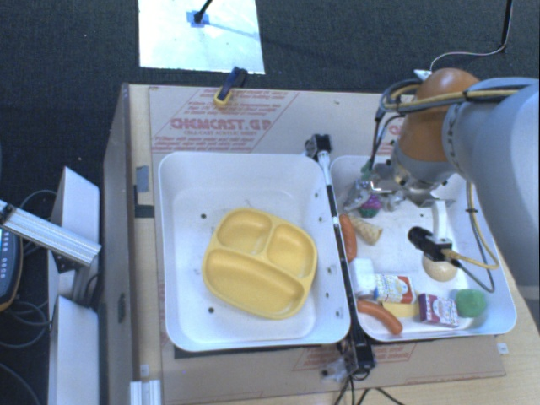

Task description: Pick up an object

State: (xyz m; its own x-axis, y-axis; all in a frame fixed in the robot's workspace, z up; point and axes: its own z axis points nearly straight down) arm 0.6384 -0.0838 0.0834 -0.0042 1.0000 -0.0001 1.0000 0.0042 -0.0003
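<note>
- The grey arm [494,129] came in from the right, its orange band [434,116] sitting over the upper part of the right bin [504,315].
- The gripper [377,194] hung low over that bin's upper left corner, close above a small purple and green object [371,202]; whether it was apart or together could not be told.
- Nothing could be seen clamped in it — the toys all lay on the bin floor.
- Just below the gripper lay a pale cone-like piece [366,230], and beside it, along the divider, a carrot [348,236].
- Lower down sat a white block [364,274], a small carton [395,288], a sausage [379,316], a red and white packet [436,309] and a green ball [471,302].
- A cream egg-shaped toy [439,267] lay near the right wall, with a black part of the arm's cabling just above it.
- The left bin [181,226] held a yellow compartment tray [260,261] — tilted slightly, near the middle.
</note>
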